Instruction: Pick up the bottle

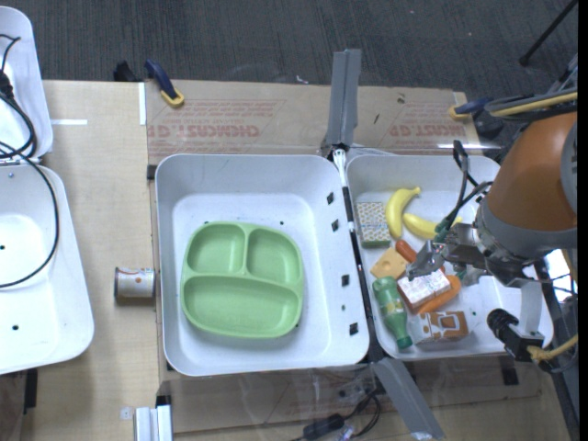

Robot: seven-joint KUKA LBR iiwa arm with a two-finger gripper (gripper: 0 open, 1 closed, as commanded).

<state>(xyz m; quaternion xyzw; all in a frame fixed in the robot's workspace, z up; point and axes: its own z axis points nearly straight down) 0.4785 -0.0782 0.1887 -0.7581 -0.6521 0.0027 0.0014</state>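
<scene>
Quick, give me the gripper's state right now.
Gripper: low in the right bin, over the white and orange box; open or shut cannot be told. The green bottle lies beside it, not held.

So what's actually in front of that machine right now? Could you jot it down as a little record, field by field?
left bin: green divided plate
right bin: green bottle lying on its side near the bin's left wall, banana, sponge, red-and-white box, small carton
gripper: low over the red-and-white box, to the right of the bottle
bottle held: no, it lies in the bin
</scene>
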